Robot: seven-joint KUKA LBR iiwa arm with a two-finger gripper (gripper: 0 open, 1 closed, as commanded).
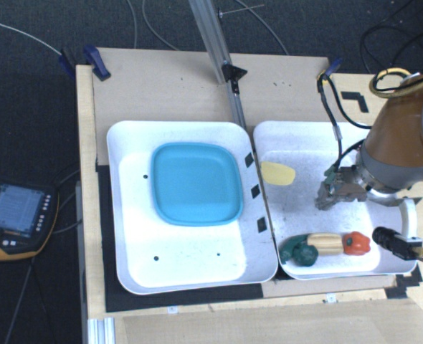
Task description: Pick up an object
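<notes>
**Hand low in the right bin, nothing visibly caught**

Nearest the camera, along the front wall of the right shallow white plastic bin (297, 140), three small things lie in a row: a dark green rounded lump (298, 251), a pale tan wooden cylinder (324, 244) touching it, and a red-orange rounded piece (355, 244) at the cylinder's other end. Any of these could serve as the object to pick up.

Just behind them, the grey metal hand (333, 196) sits low over bare bin floor, between that row and a flat pale yellow piece (277, 173) lying near the bin's left wall. Whether it is released or clenched I cannot tell; nothing is seen caught in it.

In the left shallow white plastic bin (125, 213) rests a light blue square plastic plate (196, 183). Beyond both bins the brown board counter (161, 84) runs back to a slanted metal rail (210, 21).

The risks, as I judge them: the hand stands apart from every object, so closing here would likely catch nothing. The front row is crowded against the wall (three pieces touching or nearly so), so a descent there could nudge neighbours or strike the rim. The yellow piece looks thin and may slip.

No brand, label or legible writing can be made out.
</notes>
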